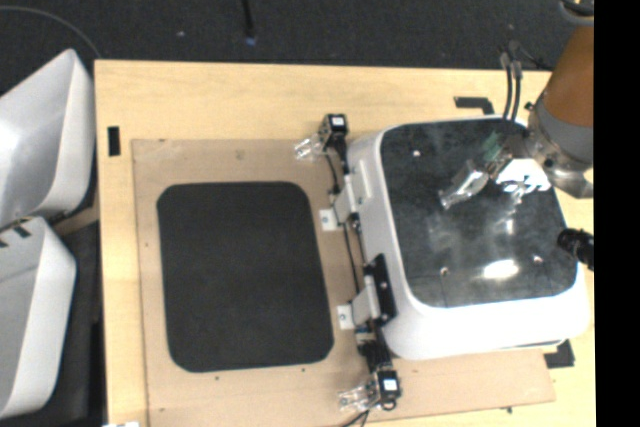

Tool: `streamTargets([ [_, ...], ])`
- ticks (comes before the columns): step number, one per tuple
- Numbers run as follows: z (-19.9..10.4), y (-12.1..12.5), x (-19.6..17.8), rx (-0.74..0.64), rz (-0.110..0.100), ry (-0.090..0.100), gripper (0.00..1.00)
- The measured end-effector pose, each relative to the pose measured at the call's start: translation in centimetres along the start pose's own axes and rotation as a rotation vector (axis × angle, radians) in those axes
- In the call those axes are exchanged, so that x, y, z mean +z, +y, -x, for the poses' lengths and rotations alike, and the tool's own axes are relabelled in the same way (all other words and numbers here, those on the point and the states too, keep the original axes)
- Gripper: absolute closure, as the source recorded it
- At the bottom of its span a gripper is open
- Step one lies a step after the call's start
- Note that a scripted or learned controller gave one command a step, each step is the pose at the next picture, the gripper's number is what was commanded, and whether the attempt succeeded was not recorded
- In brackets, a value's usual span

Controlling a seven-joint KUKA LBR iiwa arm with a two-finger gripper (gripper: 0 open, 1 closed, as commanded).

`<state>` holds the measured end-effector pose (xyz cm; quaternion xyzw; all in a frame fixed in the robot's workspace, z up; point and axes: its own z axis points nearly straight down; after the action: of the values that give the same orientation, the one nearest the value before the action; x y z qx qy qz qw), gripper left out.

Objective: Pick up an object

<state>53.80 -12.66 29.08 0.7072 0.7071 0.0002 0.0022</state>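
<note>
Camera view, single moment.

- Bench (240, 105): light wooden top carrying a brown board (145, 245). On the board's left half lies a black mat (245, 275), a rounded rectangle.
- White bin (480, 330): sits on the board's right half, with a dark, glossy floor. A row of small brackets and clips (350, 205) runs along its left wall, between the bin and the mat.
- Arm (570, 85): enters at the right edge. The orange band shows above the grey wrist, over the bin's far right corner.
- Gripper (490, 183): reaches left from the wrist and stands over the far half of the bin floor, its metal tip pointing towards the bin's middle. Released or clenched: not readable, too blurred. Nothing can be seen gripped.
- Object (500, 268): a small pale patch on the bin floor, near the front wall and apart from the gripper. Its kind is unclear and it may be glare.
- A small greenish item (492, 147) lies just beyond the gripper, near the bin's far wall.
- Two white moulded shells (40, 135) stand at the left edge, off the board.
</note>
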Motion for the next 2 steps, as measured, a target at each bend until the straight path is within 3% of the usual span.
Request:
streamTargets([
  [1, -0.1, 0.0, -0.4, -0.002, 0.002, 0.003, 0.00],
  [2, 0.7, 0.8, 4.4, 0.006, 0.014, -0.008, 0.00],
])
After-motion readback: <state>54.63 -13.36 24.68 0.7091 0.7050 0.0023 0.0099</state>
